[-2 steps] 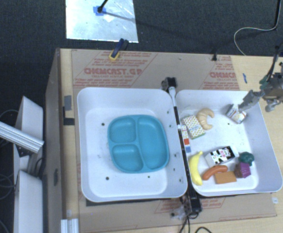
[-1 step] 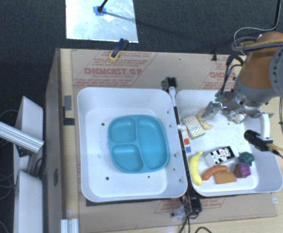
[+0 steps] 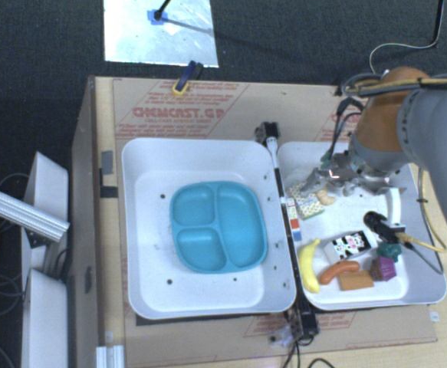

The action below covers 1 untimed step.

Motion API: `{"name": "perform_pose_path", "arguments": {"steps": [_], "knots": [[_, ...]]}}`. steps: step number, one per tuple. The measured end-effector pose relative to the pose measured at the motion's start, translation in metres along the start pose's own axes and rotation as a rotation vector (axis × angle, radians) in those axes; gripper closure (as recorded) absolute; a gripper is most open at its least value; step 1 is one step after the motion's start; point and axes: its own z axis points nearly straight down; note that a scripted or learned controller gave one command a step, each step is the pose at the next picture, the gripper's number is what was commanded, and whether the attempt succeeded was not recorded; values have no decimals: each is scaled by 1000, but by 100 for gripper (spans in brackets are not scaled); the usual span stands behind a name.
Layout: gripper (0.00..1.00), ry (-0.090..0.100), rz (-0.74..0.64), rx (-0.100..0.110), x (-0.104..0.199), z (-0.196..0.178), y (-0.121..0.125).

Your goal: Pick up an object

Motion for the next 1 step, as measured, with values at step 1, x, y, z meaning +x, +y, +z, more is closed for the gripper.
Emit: {"name": "perform_pose_path", "arguments": {"steps": [1], "knots": [[0,2,2,7,-49,7,7]]}}
